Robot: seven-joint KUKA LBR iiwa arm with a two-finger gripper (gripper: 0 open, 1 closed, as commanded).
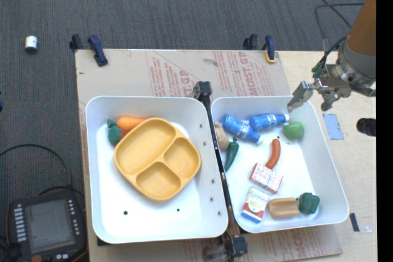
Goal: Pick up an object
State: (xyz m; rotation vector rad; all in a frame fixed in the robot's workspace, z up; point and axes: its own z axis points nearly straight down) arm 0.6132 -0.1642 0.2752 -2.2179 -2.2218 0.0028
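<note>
Several toy foods lie in the right bin (334,181), and none of them sits between the jaws. Nearest the gripper (312,95) are a blue bottle (268,121) lying on its side with its white cap toward the bin's far right corner, and a green round piece (294,130) just beside that cap. The gripper hangs above that far right corner, over the rim, a little up and to the right of the bottle cap and apart from it. Its jaws look spread, one grey finger slanting down-left toward the bin and the other nearer the wrist, with nothing between them.

A second blue piece (238,127) touches the bottle on its left. Below them lie a red chili (274,153), a red and white carton (266,178), another small carton (255,204), a tan bread-like piece (283,208) and a dark green piece (309,202) touching it. A green pepper (231,155) and a beige piece (221,139) rest against the left wall.

The left bin (98,132) holds a yellow divided plate (157,157), with a carrot (128,123) and a green piece (114,134) at its far left edge. Both bins sit on cardboard (184,73) clamped to the bench (295,67).
</note>
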